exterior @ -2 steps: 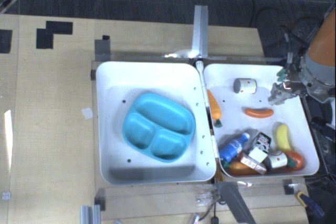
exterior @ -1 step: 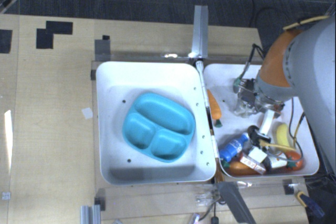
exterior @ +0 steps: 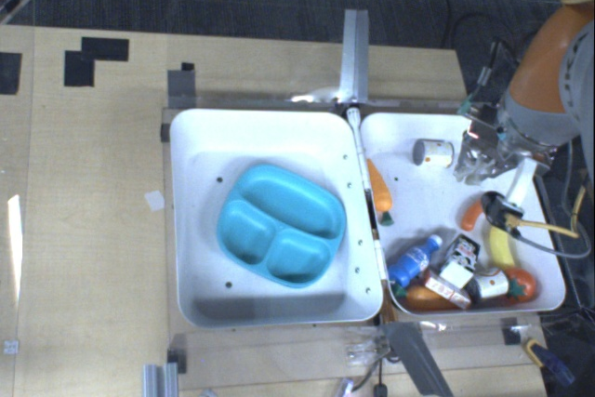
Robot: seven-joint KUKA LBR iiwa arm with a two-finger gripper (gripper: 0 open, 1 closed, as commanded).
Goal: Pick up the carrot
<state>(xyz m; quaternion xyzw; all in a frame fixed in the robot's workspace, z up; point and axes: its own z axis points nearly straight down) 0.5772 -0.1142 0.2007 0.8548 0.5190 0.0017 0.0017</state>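
The carrot, orange with a small green tip, lies along the left wall of the right bin, pointing toward the front. My gripper hangs over the back right part of that bin, well to the right of the carrot and apart from it. Its fingers look open, with nothing between them.
A small grey cylinder lies just left of the gripper. Several items crowd the right bin's front: a blue bottle, a white box, a banana and a red piece. A blue divided plate sits in the left bin.
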